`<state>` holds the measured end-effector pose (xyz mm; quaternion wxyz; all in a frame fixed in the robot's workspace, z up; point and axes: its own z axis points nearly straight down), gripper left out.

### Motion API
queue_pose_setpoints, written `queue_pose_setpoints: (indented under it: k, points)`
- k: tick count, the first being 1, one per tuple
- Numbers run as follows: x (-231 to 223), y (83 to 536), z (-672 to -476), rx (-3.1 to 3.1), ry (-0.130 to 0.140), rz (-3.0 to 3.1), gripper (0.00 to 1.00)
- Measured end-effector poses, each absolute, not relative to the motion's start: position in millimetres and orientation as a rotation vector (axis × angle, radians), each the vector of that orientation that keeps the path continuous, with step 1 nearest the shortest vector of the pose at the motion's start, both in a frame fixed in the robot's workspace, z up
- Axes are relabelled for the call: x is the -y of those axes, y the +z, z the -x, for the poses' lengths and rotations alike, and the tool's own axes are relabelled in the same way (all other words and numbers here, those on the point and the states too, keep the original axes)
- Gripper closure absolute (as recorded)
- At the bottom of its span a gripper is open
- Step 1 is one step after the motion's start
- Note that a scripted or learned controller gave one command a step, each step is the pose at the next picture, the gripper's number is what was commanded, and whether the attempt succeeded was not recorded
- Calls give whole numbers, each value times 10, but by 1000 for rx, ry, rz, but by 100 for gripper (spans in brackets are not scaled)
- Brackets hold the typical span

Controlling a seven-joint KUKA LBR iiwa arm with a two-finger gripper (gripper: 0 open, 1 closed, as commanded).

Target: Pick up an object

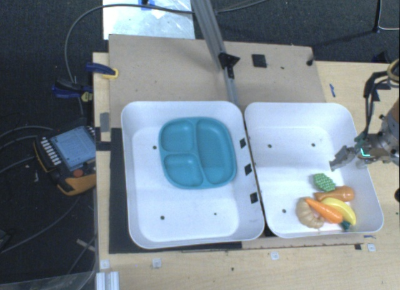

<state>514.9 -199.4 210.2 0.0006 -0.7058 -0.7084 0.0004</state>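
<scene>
- Toy food pile (328, 202) sits jammed in the lower right corner of the right bin (294, 126), close to both walls, so not much room on those sides; the upper and left bin floor is wide open.
- Gripper (340, 157) is at the right edge, just above the pile; can't tell its state.
- Left bin (140, 220) has a blue divided plate (197, 152).
- Orange carrot (326, 210) lies diagonally, running upper left to lower right, with a yellow banana (342, 210) beside it.
</scene>
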Motion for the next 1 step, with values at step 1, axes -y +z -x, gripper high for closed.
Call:
queue_pose_setpoints:
  k: [1]
  points:
    - [1995,2115,-5158,2227,-1,2218,0]
